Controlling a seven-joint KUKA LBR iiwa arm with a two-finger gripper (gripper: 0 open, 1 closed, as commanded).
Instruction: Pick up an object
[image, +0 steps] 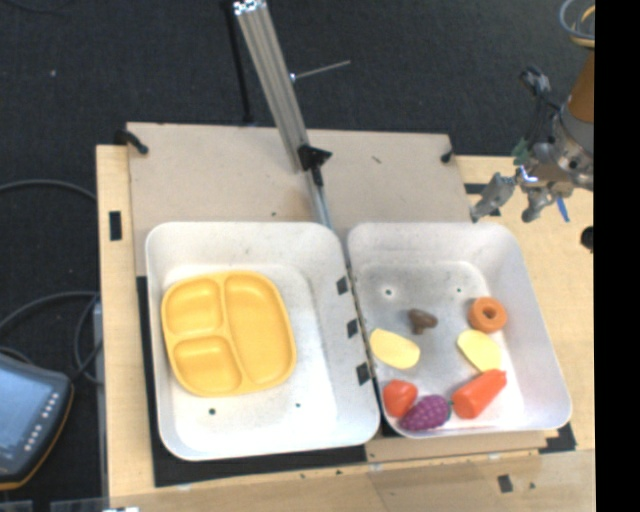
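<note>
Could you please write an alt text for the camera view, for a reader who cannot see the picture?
Two shallow white bins sit side by side on a bench: the left bin holds a yellow plastic divided tray, and the right bin holds small toy foods, among them an orange ring and a purple grape bunch. The grey robot gripper hovers open beyond the right bin's far right corner, holding nothing.

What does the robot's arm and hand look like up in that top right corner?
The hand is small, made of grey metal, with two short fingers spread apart below a boxy grey wrist. A spot of blue shows beside one finger. Above it the arm shows an orange band, with a dark cable or clip sticking out at its side.
</note>
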